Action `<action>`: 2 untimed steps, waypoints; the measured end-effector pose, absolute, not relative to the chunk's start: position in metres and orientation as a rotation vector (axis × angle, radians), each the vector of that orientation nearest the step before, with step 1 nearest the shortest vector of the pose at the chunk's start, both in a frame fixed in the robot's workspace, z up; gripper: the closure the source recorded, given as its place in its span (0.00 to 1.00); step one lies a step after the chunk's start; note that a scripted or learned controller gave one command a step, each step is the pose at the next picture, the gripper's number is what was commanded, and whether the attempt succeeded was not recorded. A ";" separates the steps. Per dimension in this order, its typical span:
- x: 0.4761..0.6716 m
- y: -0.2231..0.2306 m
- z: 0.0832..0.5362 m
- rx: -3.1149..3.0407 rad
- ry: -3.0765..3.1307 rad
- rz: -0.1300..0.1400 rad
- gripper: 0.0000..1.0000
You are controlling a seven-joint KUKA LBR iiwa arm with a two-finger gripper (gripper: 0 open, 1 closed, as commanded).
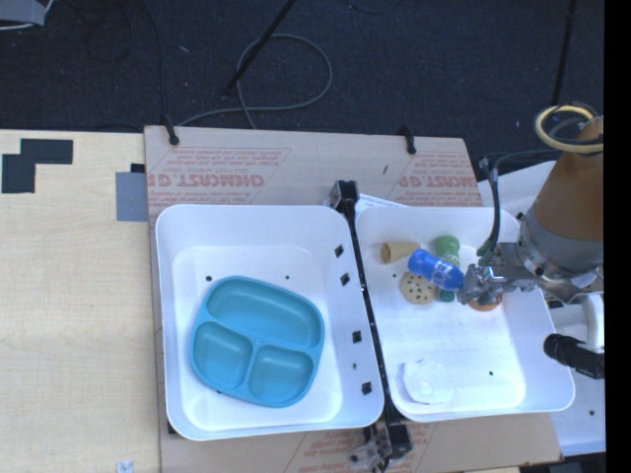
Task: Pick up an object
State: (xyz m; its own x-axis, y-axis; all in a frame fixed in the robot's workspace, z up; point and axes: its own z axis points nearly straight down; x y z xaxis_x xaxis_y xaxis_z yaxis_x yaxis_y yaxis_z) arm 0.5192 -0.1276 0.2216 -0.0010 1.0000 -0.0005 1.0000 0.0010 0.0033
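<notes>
The right bin (532, 387) holds several small objects. A blue cylinder (434, 267) lies near the middle of the back half, with a green piece (446, 245) just behind it and a tan cone (398, 251) to its left. A round speckled cookie (418, 289) lies in front of the cylinder. My gripper (479, 286) hangs low at the bin's right side, just right of the blue cylinder and over a brownish-orange round thing (484, 304). A clear white lid-like piece (426, 381) lies near the front wall.
The left bin (177, 235) holds a blue divided plate (258, 340). A black divider (357, 308) with clips runs between the bins. The arm's body (572, 205) rises over the right bin's right rim. Cardboard (296, 170) lies behind the bins.
</notes>
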 end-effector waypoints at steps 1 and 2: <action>0.520 -0.129 0.251 2.220 2.222 0.001 1.00; 0.521 -0.077 0.238 2.221 2.228 -0.002 1.00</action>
State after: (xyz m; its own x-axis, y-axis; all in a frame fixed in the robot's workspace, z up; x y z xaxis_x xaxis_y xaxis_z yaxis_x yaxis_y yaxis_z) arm 0.5205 -0.0770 0.2376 -0.0033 1.0000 0.0022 1.0000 0.0033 -0.0042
